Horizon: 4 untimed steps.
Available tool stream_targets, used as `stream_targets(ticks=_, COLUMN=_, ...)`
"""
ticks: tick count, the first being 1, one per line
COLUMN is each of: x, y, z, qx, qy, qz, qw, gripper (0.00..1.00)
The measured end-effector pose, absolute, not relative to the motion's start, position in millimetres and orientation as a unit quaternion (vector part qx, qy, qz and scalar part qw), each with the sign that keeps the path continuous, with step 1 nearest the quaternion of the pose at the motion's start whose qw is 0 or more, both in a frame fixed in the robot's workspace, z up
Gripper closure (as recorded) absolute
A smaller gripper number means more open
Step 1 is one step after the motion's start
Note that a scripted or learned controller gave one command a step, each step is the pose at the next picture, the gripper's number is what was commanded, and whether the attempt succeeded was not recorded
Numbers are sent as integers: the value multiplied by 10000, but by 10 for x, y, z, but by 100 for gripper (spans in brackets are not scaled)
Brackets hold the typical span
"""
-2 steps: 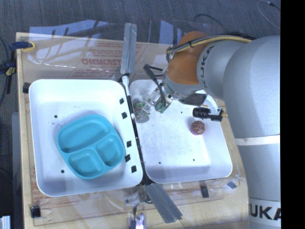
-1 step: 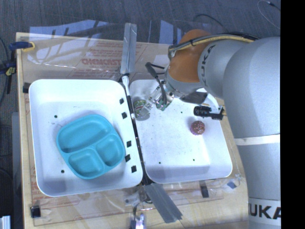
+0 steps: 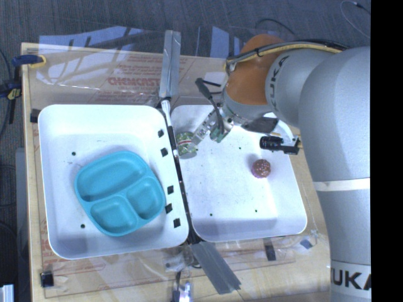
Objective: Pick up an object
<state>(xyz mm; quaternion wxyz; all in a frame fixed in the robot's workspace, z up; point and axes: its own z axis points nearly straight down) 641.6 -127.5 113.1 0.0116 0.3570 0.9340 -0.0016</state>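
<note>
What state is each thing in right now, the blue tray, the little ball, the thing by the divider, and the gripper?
Blue divided tray: flat, right way up, in the left bin.
Reddish ball: loose on the right bin floor, untouched.
Small greenish object: against the right bin's left wall, at the gripper tips; grasp unclear.

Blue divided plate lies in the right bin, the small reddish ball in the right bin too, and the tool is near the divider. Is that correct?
Not quite. The camera view shows the blue divided plate lying in the left bin, not the right. The small reddish ball is indeed in the right bin, and the tool is near the divider.
</note>
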Motion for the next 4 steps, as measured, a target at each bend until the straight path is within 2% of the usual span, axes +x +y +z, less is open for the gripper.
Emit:
stream_targets(ticks=1, x=6540, y=-1276, z=1032, qx=3582, qy=9335, qz=-61, qw=108, gripper=100)
stream_targets(ticks=2, x=6492, y=-1240, z=1040, qx=3584, qy=9334, qz=-74, qw=149, gripper=100)
stream_targets(ticks=3, x=6555, y=-1263, z=1041, qx=3265, qy=9451, qz=-74, qw=142, gripper=100)
stream_targets(ticks=4, x=6558, y=-1220, z=1029, qx=3245, qy=9458, qz=-47, qw=128, gripper=0)
